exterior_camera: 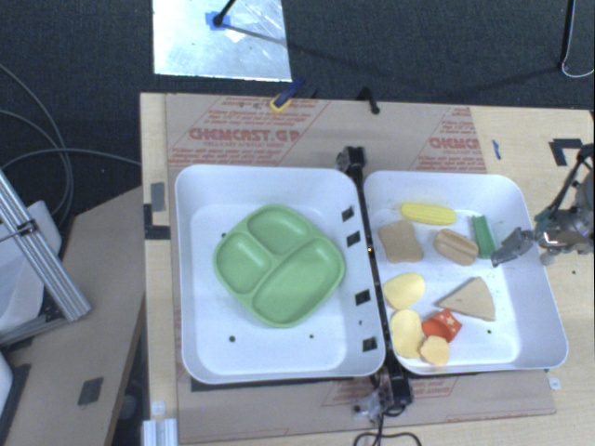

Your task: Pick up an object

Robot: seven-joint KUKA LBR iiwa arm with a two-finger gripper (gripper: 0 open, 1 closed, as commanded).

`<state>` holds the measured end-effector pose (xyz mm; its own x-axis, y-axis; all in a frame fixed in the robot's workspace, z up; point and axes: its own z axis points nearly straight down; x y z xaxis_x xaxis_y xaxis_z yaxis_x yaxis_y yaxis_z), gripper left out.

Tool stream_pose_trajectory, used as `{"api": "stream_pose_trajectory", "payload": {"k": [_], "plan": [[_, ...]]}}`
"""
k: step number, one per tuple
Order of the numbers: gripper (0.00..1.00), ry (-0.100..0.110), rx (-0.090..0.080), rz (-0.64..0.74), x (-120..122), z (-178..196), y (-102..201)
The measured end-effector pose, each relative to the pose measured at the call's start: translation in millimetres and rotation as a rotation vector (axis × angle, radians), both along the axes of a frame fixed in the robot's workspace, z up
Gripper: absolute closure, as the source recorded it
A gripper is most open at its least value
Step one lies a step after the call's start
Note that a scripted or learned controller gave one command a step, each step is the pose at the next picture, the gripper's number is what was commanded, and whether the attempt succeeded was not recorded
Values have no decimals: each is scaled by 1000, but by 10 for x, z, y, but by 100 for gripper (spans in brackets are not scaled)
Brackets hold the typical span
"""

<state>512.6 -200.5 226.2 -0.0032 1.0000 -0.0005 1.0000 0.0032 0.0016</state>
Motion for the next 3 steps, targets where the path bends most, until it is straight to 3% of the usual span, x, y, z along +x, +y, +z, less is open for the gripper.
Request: {"api": "stream_pose_trajectory", "payload": {"k": [1,2,3], "plan": [[0,8,5,4,-275,-746,531],[0,1,3,6,-250,-666,1047],[100,-3,1,1,-240,-557,1009]]}}
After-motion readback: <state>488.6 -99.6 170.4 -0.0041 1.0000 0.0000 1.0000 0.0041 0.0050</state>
